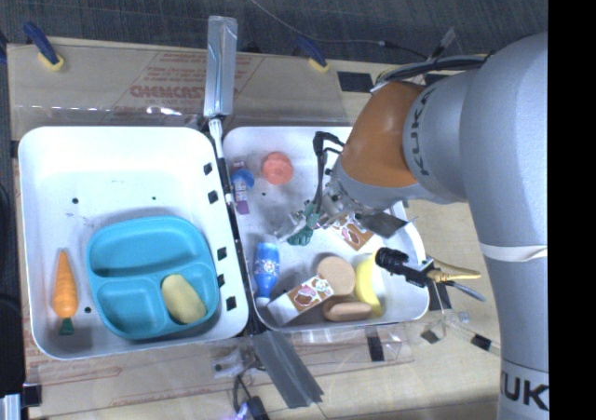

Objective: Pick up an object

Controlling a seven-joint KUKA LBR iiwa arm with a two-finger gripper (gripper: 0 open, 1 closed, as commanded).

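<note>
Right white bin [279,143] — gripper [312,220] low over clutter, finger state unclear.

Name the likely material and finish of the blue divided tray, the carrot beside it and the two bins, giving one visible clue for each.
Blue divided tray: probably moulded plastic, smooth and semi-matte; uniform colour, rounded compartment walls.
Carrot: likely a plastic or rubber toy; even orange surface with a soft sheen.
Left bin and right bin: apparently thin white plastic, slightly glossy; rounded corners and light reflections.
</note>
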